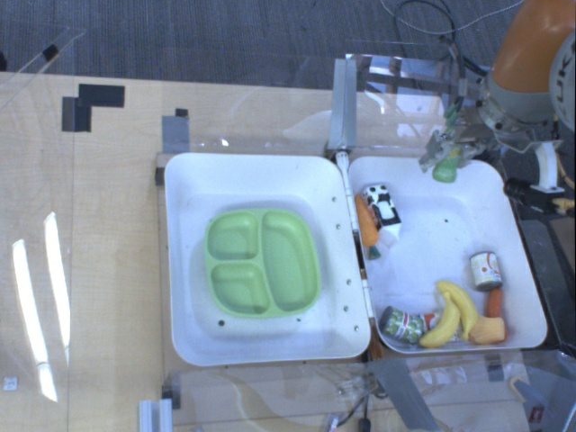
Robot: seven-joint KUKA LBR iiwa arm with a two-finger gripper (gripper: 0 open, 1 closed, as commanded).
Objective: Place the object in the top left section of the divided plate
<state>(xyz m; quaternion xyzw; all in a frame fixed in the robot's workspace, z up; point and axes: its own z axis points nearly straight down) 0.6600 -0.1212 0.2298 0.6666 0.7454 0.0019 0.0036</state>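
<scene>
A light green divided plate lies in the left white bin, and its top left section holds nothing. My gripper hangs over the far edge of the right bin. A small green object sits between its fingers and is lifted above the bin floor. The grey arm with its orange band comes in from the upper right.
The right bin holds a carrot, a black-and-white toy, a small can, a banana, a green can and an orange piece. A metal post stands behind the bins.
</scene>
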